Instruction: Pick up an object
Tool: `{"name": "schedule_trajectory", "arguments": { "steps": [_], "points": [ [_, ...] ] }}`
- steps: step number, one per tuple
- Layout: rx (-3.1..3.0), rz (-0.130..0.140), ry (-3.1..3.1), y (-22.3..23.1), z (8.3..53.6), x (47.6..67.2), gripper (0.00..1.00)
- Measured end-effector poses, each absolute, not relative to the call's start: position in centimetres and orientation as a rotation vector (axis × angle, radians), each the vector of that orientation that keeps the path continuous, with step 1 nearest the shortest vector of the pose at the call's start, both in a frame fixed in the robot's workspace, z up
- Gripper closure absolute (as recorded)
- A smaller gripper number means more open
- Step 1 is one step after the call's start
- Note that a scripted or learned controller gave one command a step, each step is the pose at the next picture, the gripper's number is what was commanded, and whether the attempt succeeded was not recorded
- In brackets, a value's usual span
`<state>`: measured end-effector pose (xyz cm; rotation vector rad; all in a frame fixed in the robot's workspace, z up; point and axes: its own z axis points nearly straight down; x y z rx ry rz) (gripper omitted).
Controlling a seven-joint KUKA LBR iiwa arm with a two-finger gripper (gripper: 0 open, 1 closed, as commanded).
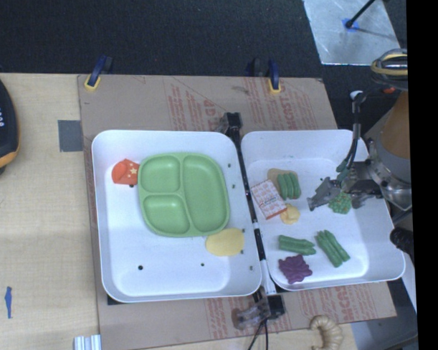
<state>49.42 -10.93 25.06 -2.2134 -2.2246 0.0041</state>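
My gripper [339, 196] is over the right part of the right bin [311, 146], low among the objects. A small green leafy piece [341, 204] sits between its two dark fingers, which press on it from left and right. Also in this bin lie a ridged green piece on a tan disc [287, 184], a red-and-white packet [268, 199], a small yellow piece [291, 215], two green pods [296, 244] [332, 247] and a purple grape cluster [295, 268].
The left bin [122, 271] holds a green divided plate [184, 193], a red piece with a star [125, 172] and a yellow oval [226, 242]. Clamps hold the cardboard at the back. A tan curled object [326, 334] lies in front of the bins.
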Motion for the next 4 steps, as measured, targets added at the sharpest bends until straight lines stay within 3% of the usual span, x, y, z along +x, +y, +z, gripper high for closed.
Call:
{"name": "schedule_trajectory", "arguments": {
  "steps": [1,2,3,4],
  "points": [
    [-2.214,0.011,-2.215,-14.2,9.4,47.3,0.00],
    [-2.212,0.003,-2.229,-14.2,11.2,47.6,1.00],
    [-2.212,0.003,-2.229,-14.2,11.1,47.6,0.00],
    [-2.213,0.001,-2.231,-11.9,9.1,49.5,0.00]
  ]
}}
